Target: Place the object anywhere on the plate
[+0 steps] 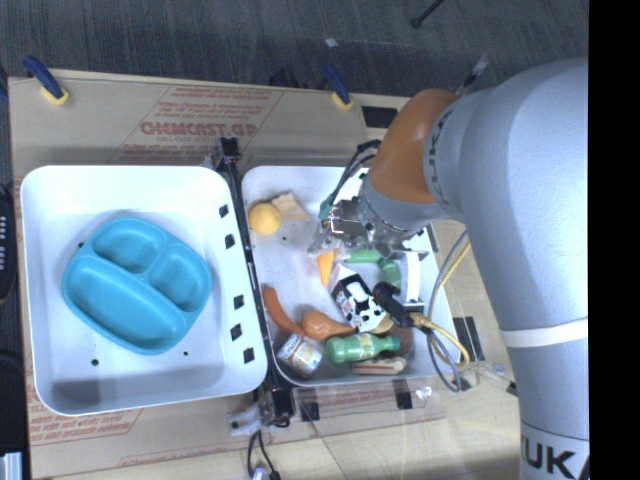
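A blue divided plate (138, 283) lies in the left white bin (40, 208). The right bin (262, 183) holds several small objects: a yellow ball (264, 218), a pale chunk (292, 206), an orange carrot-like piece (326, 266), an orange curved item (300, 320), a green bottle (362, 347), a small can (300, 354) and a black-and-white item (355, 300). My gripper (362, 258) hangs low over the middle of the right bin, just above the black-and-white item and beside a green object (366, 257). The wrist hides its tips.
A black divider with clips (236, 258) runs between the two bins. The arm's grey body and orange band (405, 158) cover the right bin's right side. Cables (445, 338) trail near the bin's right edge. Brown cardboard (190, 118) lies under the bins.
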`<state>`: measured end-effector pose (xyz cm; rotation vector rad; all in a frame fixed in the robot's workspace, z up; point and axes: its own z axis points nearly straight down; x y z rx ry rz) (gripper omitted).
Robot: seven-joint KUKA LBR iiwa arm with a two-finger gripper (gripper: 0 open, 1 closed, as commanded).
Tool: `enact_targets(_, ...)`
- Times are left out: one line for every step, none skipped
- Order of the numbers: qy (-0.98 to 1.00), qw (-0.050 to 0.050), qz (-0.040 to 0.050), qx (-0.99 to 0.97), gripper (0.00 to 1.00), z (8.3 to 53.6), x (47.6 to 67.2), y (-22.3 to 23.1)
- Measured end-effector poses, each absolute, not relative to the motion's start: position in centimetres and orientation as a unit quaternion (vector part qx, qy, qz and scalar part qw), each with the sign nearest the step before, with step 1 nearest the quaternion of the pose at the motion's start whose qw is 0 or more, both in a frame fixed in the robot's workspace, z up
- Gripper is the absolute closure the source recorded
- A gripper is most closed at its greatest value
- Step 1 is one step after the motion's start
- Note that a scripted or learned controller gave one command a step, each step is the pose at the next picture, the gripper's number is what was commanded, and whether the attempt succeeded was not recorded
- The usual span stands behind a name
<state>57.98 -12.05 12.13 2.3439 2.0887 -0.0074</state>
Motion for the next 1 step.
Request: enact_targets(0.611, -0.003, -0.0019, 0.792, 1.00, 19.31, 57.72, -1.44)
